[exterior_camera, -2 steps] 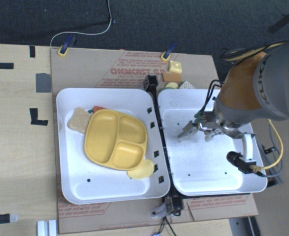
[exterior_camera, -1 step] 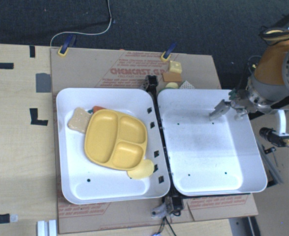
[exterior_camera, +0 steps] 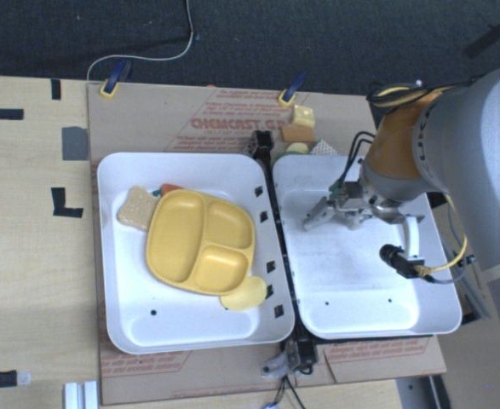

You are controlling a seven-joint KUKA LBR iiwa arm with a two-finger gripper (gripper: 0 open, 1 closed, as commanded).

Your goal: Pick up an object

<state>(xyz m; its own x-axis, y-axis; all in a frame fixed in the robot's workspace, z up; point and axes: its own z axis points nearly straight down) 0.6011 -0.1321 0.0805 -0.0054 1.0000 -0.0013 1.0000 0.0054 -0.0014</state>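
Yellow divided plate (exterior_camera: pixel 200 242) is the obvious pick candidate, but the gripper (exterior_camera: pixel 322 215) sits low in the right bin (exterior_camera: pixel 360 313) near its left wall, fingers spread with nothing between them. Plate lies flat across the middle of the left bin (exterior_camera: pixel 117 313), covering part of a tan sponge-like block (exterior_camera: pixel 135 208) at its upper-left and a yellow piece (exterior_camera: pixel 244 294) at its lower-right. It looks like light, stiff, slick plastic; I'd pinch the raised rim, not the flat face.

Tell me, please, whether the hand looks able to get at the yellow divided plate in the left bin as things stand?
Probably yes. The yellow divided plate lies face up in the left bin with nothing on top of it, and the hand sits over the right bin, just across the divider.
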